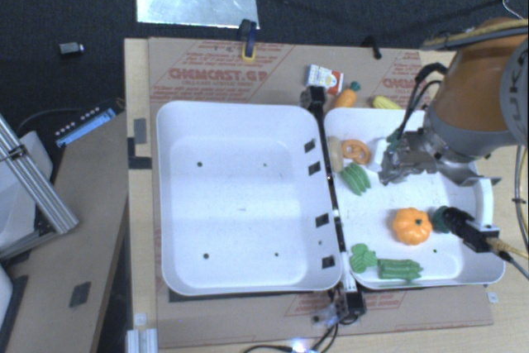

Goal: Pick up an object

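Green beans [399, 267] — pumpkin [412, 226] behind, gripper [398, 168] beside pretzel [355, 150]

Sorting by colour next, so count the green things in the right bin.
3. One green piece lies beside the pretzel; two lie along the near wall. The arm may hide more.

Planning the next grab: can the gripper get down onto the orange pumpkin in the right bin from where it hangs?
Probably yes. The pumpkin sits apart from the green pieces, its top uncovered, and the gripper hangs just beyond it over the same bin.
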{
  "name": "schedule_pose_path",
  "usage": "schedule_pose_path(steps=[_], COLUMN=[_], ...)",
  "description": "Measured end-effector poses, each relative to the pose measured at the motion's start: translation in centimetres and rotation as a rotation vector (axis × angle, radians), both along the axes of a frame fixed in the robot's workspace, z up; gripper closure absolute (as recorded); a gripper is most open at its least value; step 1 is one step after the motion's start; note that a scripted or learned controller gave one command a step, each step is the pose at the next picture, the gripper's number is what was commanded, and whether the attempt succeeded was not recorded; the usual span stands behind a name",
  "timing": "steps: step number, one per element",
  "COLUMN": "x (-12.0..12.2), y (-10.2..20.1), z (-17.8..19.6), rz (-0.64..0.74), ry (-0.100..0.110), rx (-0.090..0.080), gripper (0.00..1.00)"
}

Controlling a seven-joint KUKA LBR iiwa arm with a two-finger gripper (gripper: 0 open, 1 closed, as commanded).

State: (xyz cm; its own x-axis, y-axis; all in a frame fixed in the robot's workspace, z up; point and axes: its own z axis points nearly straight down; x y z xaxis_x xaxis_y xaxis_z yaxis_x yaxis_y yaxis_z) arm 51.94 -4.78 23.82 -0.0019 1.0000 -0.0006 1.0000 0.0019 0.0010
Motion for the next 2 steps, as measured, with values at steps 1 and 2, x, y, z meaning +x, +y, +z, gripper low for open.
schedule_pose_path(steps=[1,2], x=[-3.3,-3.3], y=[-0.5,6.4], z=[8.5,15.9], rz=[0.003,-0.001], ry=[0.001,0.001], rx=[-0.001,0.0], gripper=[1.0,1.0])
